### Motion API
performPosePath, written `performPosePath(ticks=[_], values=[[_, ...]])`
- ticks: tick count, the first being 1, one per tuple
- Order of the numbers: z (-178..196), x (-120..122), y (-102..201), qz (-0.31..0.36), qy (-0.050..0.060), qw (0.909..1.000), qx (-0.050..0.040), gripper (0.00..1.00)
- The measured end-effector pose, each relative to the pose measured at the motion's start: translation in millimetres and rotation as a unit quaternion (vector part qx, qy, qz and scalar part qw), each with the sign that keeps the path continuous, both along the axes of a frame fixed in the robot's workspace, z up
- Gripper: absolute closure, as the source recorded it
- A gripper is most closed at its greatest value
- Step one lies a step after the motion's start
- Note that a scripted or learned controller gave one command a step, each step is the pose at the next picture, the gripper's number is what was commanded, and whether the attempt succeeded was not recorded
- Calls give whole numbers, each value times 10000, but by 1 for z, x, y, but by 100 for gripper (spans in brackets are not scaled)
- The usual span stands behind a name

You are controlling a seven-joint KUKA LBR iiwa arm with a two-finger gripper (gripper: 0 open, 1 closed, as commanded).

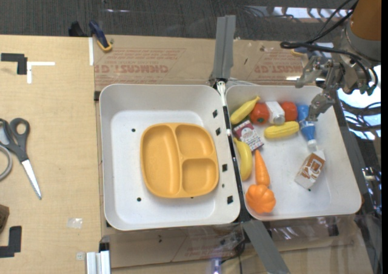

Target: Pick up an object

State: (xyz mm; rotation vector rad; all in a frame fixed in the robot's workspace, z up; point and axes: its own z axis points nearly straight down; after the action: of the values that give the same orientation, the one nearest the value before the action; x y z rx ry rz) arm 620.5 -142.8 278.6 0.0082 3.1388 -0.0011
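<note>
The right bin [339, 200] holds several toy foods. A yellow banana [244, 110], a red tomato [260, 113], a small white block [276, 111] and a red piece [289, 111] lie along its far side. Just in front of them are a yellow corn-like piece [282, 130] and a blue-and-white bottle [308, 128]. A printed packet [250, 138], a second banana [244, 159], a carrot [261, 168] and an orange pepper [260, 200] line the left wall. A brown-and-white carton [310, 170] lies apart. My gripper [317, 104] hangs over the bin's far right corner, just above the blue bottle, with nothing seen in it.
The left bin [115, 145] holds a yellow divided plate [180, 159]. Scissors [21, 154] lie on the wooden bench at far left. A blue clamp [100, 36] sits on the cardboard behind the bins. Cables hang by the arm at the right.
</note>
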Motion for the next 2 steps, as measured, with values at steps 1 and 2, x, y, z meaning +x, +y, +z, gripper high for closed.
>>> performPosePath(ticks=[1, 2], values=[[-96, 22, -68, 61, -5, 10000, 1, 0], [-185, 31, -78, 191, -8, 9998, -3, 0]])
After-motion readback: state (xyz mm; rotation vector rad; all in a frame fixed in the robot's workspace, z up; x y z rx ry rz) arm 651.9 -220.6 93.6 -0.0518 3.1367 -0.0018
